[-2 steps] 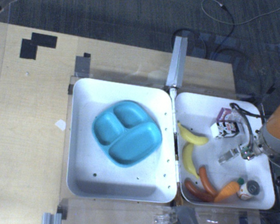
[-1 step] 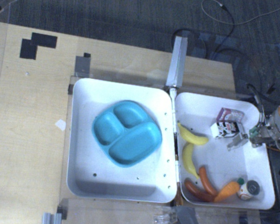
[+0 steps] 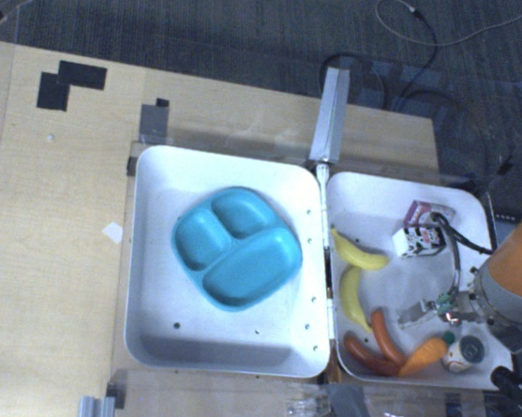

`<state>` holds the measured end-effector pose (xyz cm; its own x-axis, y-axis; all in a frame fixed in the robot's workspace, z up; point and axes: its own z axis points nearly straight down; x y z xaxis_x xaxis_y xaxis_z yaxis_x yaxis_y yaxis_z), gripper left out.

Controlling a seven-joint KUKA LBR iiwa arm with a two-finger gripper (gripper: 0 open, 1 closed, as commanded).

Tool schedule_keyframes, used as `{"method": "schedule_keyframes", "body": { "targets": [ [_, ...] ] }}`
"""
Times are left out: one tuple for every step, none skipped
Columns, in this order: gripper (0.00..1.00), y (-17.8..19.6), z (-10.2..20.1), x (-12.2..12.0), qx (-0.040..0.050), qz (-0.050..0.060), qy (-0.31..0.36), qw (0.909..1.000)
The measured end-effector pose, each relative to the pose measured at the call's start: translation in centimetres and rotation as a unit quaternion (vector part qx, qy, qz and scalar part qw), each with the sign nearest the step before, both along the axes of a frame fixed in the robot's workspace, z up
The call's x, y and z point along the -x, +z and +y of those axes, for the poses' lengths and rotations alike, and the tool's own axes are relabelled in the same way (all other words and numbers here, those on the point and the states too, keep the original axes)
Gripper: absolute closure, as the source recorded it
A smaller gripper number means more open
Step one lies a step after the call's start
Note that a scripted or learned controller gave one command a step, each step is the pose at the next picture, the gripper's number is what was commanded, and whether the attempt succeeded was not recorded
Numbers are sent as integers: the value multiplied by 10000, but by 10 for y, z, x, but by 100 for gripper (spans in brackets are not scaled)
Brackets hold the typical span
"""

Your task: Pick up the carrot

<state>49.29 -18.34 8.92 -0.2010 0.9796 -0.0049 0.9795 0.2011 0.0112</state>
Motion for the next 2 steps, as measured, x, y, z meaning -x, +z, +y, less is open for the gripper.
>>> {"method": "schedule_keyframes", "body": {
  "targets": [
    [0, 0, -22, -53, 1, -6, -321, 9995],
    [0, -1, -21, -114, 2, 5, 34, 10000]
  ]
}}
